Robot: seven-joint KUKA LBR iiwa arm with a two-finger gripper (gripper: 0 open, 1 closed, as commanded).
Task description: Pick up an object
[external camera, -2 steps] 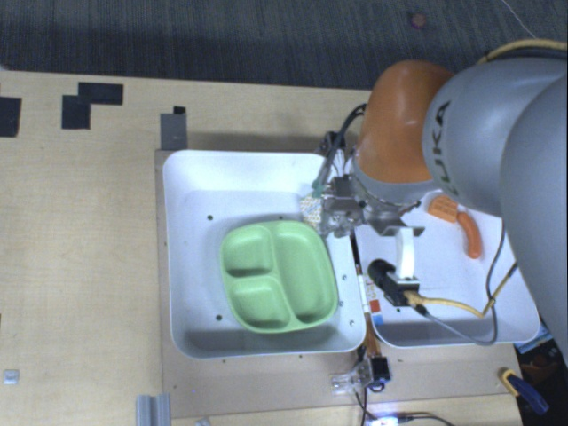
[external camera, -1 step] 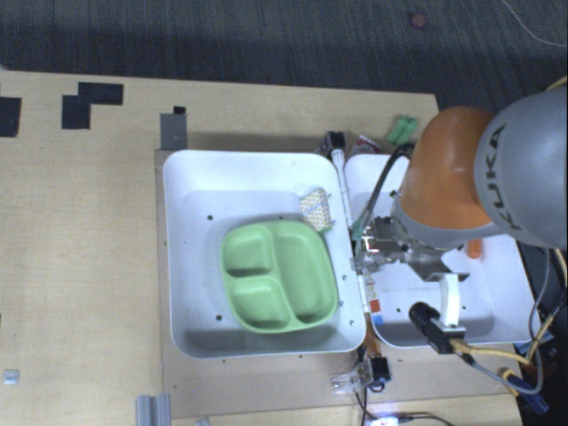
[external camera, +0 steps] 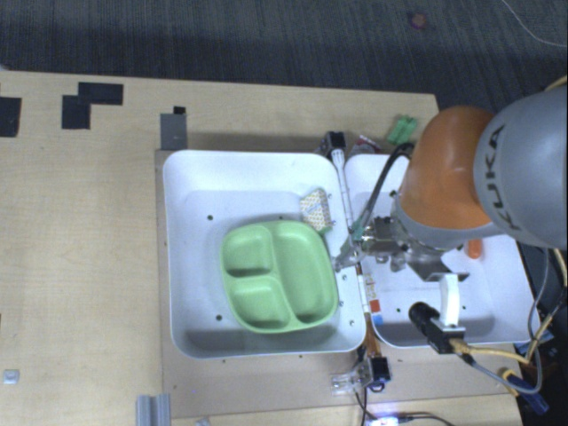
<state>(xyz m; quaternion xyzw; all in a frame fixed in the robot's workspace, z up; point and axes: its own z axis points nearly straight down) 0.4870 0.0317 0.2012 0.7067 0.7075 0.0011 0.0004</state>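
Observation:
A green divided plate (external camera: 280,273) lies in the left white bin (external camera: 191,238), toward its right side. Just behind the plate, a small patterned cream piece (external camera: 314,208) rests near the bin's back right corner. My gripper (external camera: 348,254) reaches left from the arm's orange-banded wrist (external camera: 444,180) and sits low at the wall between the two bins, right beside the plate's right edge. Nothing is visibly held in it. A small orange item (external camera: 475,249) peeks out from under the arm in the right bin (external camera: 501,313).
The arm covers most of the right bin. A green clip (external camera: 401,131) and cables lie behind the bins. A black and white fitting (external camera: 439,318) with wires hangs by the right bin's front edge. Bare wooden bench spreads to the left.

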